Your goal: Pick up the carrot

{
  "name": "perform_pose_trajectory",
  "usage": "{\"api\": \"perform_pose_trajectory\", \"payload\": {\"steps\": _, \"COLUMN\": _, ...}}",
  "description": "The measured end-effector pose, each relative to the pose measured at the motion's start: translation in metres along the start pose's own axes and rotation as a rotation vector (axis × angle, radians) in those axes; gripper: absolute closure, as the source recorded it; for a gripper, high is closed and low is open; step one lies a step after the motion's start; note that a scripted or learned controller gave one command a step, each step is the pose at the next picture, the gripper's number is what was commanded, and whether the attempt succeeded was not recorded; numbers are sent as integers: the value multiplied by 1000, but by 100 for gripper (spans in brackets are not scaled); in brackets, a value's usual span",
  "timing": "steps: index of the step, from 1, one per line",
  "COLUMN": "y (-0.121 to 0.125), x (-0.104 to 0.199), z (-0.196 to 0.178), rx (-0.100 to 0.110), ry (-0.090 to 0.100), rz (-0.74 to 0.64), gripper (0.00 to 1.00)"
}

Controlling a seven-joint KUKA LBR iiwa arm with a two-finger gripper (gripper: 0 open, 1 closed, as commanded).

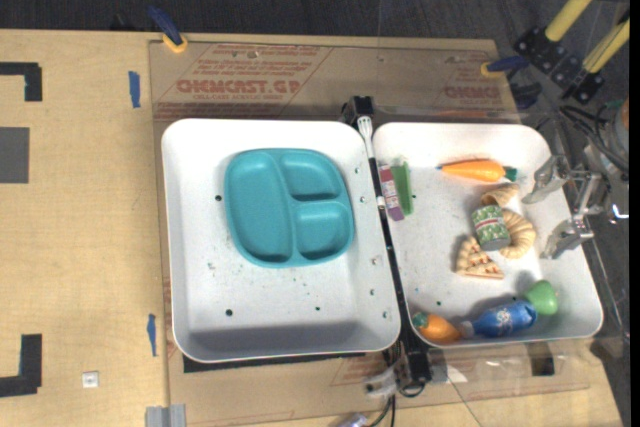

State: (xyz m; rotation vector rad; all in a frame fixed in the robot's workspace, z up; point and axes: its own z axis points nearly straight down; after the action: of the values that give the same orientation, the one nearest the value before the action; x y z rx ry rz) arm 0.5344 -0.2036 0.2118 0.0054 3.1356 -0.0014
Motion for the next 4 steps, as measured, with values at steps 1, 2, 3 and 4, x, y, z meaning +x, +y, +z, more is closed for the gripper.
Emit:
{"api": "perform_pose_trajectory", "payload": {"steps": 1, "y": -18, "x": -83, "z": 115, "rx": 2, "ry": -6, "rz": 237, "gripper": 0}}
{"api": "perform_pose_trajectory", "payload": {"steps": 2, "y": -15, "x": -118, "z": 126, "rx": 2, "ry": 26, "rz": 436, "gripper": 0}}
{"api": "perform_pose_trajectory", "payload": {"steps": 3, "y": 20, "x": -118, "z": 125, "rx": 18, "ry": 20, "rz": 528, "gripper": 0}}
{"api": "perform_pose_trajectory", "payload": {"steps": 4, "y": 70, "x": -90, "z": 124, "rx": -1, "ry": -1, "rz": 619, "gripper": 0}}
